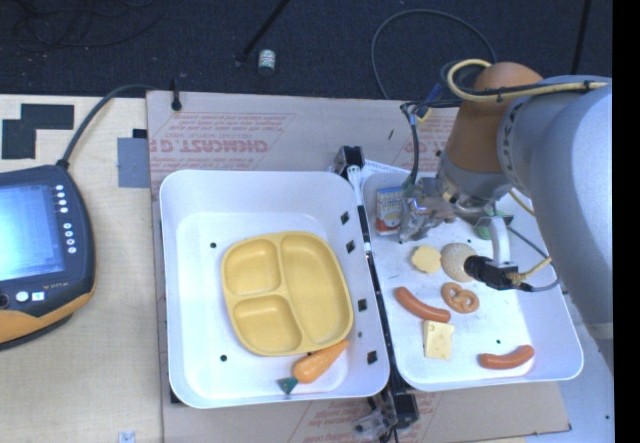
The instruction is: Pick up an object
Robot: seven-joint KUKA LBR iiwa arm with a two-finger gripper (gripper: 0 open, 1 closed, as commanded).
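Left bin [190, 221] held a yellow divided tray [285, 291] with a toy carrot [318, 364] at its lower edge. Right bin [560, 356] held the candidates: small can [389, 211], sausage [422, 305], pretzel [460, 298], cheese wedge [437, 339], second sausage [505, 359]. Gripper [420, 223] sat just beside the can at the bin's upper left; couldn't tell its opening, nothing visibly held. Risk: closing there could knock the can over or clip the bin wall.

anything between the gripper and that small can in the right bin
Nothing visible stands between them. The gripper sits right beside the small can at the right bin's top-left corner; the other food pieces lie nearer the camera.
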